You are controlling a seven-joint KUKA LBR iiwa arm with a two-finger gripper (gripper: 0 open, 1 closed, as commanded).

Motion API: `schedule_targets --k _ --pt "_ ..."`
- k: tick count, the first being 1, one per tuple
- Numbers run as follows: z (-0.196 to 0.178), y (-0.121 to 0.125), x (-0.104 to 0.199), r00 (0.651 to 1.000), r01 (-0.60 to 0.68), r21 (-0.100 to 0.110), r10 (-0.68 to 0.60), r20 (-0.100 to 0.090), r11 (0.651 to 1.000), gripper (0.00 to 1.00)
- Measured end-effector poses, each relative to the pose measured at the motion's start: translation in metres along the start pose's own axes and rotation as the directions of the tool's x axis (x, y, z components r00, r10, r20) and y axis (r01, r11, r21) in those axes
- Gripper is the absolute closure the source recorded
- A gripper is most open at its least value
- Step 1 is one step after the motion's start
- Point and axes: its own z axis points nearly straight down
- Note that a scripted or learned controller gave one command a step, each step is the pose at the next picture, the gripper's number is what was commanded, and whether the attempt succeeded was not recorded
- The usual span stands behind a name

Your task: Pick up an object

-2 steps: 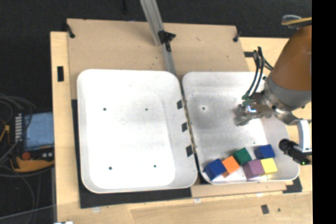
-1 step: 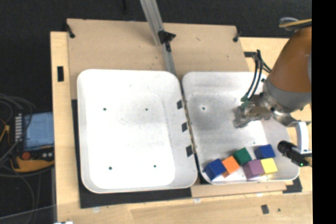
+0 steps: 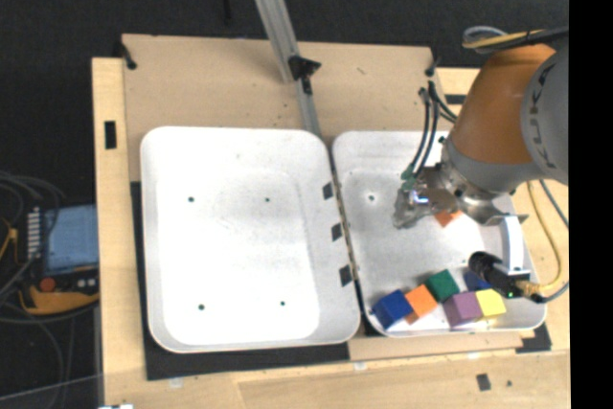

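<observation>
A wooden bench (image 3: 220, 81) carries a left bin (image 3: 163, 158); a metal pole (image 3: 273, 5) slants above, cables (image 3: 38, 196) lie leftward.

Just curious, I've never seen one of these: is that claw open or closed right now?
Cannot tell. The claw hangs over the right bin, but from above it looks small and blurry.

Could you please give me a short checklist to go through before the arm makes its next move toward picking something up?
1. Objects available: blue block, orange block, green block, purple block and yellow block sit in the right bin: ok.
2. End effector over the right bin: ok.
3. End effector above the cluster: not ok, it is farther up the bin.
4. Small orange piece beside the end effector, held or not: cannot tell.
5. Blocks spaced for a clean grasp: not ok, they crowd together.
</observation>
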Motion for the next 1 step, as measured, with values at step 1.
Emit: schedule_targets --k 1 --pt "-0.0095 -0.0064 0.0610 1.000 0.001 0.000 -0.001 -0.002 1.000 1.00"
